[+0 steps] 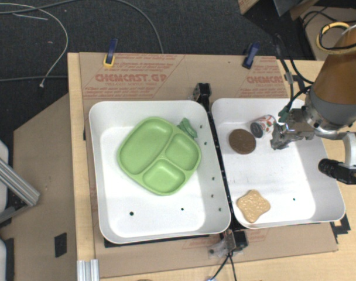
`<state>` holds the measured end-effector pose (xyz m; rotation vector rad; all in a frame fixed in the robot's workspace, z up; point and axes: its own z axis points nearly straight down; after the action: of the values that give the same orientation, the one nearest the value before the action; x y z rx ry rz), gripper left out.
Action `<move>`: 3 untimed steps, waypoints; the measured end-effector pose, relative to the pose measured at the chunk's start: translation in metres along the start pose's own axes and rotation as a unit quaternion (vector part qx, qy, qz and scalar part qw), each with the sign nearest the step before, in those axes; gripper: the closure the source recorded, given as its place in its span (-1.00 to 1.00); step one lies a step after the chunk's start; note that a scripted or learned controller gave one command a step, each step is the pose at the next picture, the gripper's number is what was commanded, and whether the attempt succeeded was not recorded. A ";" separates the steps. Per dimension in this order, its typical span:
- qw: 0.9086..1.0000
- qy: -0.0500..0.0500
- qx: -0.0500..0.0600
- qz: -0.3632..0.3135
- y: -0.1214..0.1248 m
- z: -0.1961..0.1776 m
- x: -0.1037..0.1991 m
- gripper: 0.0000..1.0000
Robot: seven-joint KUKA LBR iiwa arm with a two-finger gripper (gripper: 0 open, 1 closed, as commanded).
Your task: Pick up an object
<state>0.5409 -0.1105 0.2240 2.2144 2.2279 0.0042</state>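
In the right bin [318, 206] lie a brown round disc [242, 141], a small red-and-white can [263, 124] on its side, and a tan toast-like cracker [252, 205] near the front edge. My gripper [279, 142] hangs over the right bin's upper part, just right of the can and the disc. Nothing shows between its fingers. The left bin [108, 206] holds a green divided plate [159, 155] with a small dark green piece [188, 127] at its upper right rim.
The two white bins sit side by side on a cardboard-covered bench [166, 75]. Black clamps [202, 91] stand between the bins at the back. Blue clips [111, 50] hold the cardboard's far edge. Cables run at the top right.
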 end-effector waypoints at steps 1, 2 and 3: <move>1.000 -0.001 0.000 0.001 0.018 0.010 0.047 1.00; 1.000 0.000 0.000 0.000 0.029 0.000 0.097 1.00; 1.000 0.000 0.000 0.000 0.040 0.005 0.143 1.00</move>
<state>0.5803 0.0325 0.2194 2.2152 2.2283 0.0035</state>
